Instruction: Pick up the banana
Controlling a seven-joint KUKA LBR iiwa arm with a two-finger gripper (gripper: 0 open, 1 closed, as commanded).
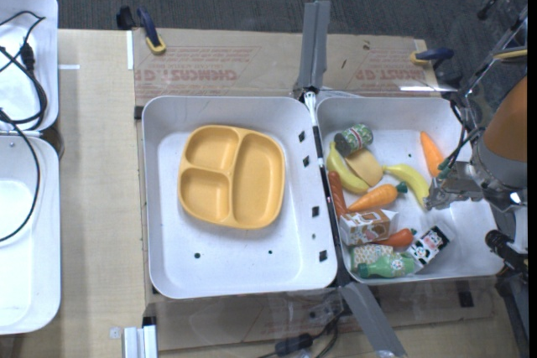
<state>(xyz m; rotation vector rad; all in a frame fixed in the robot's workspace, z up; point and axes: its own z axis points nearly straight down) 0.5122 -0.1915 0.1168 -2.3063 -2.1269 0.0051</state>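
Note:
A small yellow banana (pixel 408 177) with a dark green tip lies in the right bin (pixel 394 115), between an orange carrot (pixel 374 197) and another carrot (pixel 430 152). A second, longer yellow banana (pixel 339 167) curves along the bin's left wall beside a tan slice (pixel 366 167). My gripper (pixel 435 195) hangs low in the bin, just right of the small banana's dark tip, very close to it. Nothing is visibly held.
The right bin also holds a green can (pixel 355 137), a red sausage (pixel 336 190), a small carton (pixel 367 224), a black-and-white milk box (pixel 428 246) and a green bottle (pixel 388 266). A yellow divided plate (pixel 232 176) lies in the left bin (pixel 168 205).

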